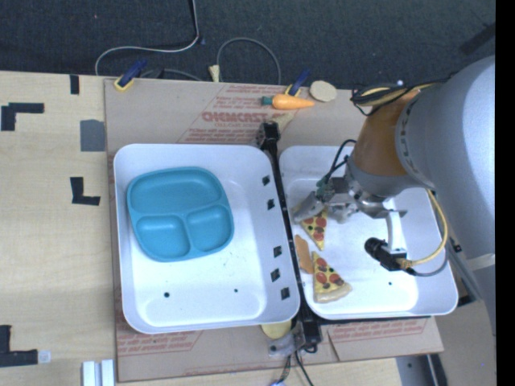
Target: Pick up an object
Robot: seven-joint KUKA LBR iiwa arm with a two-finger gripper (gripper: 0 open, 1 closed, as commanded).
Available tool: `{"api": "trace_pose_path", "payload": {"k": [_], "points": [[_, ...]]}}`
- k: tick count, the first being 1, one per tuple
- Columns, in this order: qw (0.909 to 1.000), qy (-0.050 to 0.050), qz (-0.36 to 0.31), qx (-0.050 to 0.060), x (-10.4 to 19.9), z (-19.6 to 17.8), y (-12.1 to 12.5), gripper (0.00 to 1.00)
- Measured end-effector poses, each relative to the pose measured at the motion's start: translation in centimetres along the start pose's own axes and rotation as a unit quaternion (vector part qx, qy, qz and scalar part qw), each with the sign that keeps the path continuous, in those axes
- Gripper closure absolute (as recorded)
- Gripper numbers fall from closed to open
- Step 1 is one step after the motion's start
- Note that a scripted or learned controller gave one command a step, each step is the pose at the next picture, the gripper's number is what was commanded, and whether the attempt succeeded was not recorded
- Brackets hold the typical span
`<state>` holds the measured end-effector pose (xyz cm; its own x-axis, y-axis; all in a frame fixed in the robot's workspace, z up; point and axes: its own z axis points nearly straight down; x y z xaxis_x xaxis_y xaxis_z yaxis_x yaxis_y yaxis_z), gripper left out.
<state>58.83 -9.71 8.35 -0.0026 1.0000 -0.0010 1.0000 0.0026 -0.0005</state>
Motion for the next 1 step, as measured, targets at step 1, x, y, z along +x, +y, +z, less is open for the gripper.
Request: {"api": "trace_pose_path", "payload": {"k": [1], "points": [[1.0000, -0.001, 0.001, -0.002, -0.21, -1.34, 0.02, 1.00]]}}
